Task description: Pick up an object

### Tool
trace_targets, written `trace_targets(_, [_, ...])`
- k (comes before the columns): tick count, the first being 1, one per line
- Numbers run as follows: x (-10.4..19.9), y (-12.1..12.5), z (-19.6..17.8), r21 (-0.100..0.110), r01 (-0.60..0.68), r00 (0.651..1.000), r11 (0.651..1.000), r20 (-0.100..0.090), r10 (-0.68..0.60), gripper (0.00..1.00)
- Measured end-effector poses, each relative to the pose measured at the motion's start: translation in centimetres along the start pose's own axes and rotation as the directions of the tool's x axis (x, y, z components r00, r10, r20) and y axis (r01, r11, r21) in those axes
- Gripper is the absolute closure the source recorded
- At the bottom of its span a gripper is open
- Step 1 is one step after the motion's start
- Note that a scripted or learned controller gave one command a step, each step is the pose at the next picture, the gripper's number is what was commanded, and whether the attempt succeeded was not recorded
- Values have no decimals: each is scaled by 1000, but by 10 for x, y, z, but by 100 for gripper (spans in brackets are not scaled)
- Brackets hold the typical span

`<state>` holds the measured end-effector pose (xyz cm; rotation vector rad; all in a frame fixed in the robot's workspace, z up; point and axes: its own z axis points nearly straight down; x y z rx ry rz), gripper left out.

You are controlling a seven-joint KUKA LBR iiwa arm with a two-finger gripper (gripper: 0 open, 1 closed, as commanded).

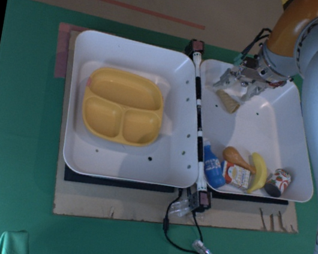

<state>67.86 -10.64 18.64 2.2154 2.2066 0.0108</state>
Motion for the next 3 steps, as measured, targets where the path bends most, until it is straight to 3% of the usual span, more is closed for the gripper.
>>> trace_targets(1, [-3,4,-19,-16,-4,1000,1000,10,4,100])
trace_targets(2, [6,-1,-154,0,-1,1000,1000,-1,1,100])
trace_targets(3, [31,-53,-167,6,-2,1000,1000,-4,2,100])
